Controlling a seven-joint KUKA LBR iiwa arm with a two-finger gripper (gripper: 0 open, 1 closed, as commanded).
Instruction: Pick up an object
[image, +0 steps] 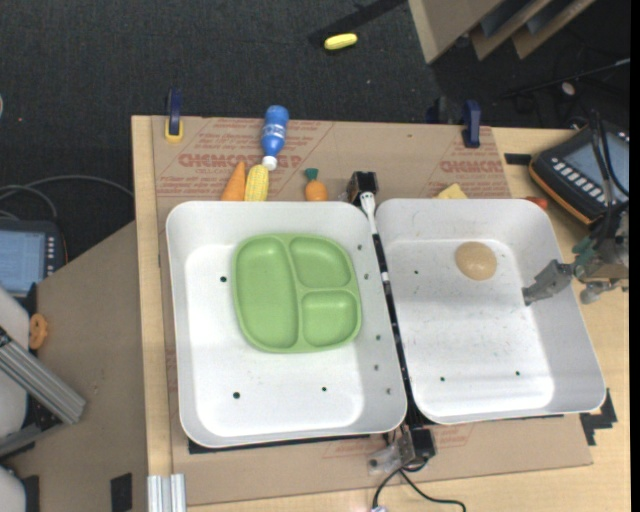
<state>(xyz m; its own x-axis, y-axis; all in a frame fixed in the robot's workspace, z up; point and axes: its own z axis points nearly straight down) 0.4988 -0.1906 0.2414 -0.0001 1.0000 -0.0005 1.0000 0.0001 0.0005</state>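
A tan, roundish object (476, 261) lies in the far part of the right white bin (480, 385). My gripper (556, 277) reaches in over that bin's right rim, low and to the right of the tan object, a short way apart from it. Nothing shows in its grasp. The left white bin (200, 380) holds a green divided plate (296, 292) near its middle.
Behind the bins on the cardboard bench lie a blue-and-white bottle (274, 130), a toy corn cob (257, 182), two orange carrots (234, 184) (315, 188), a black item (362, 184) and a yellow piece (452, 192). A control pendant (580, 175) sits at far right.
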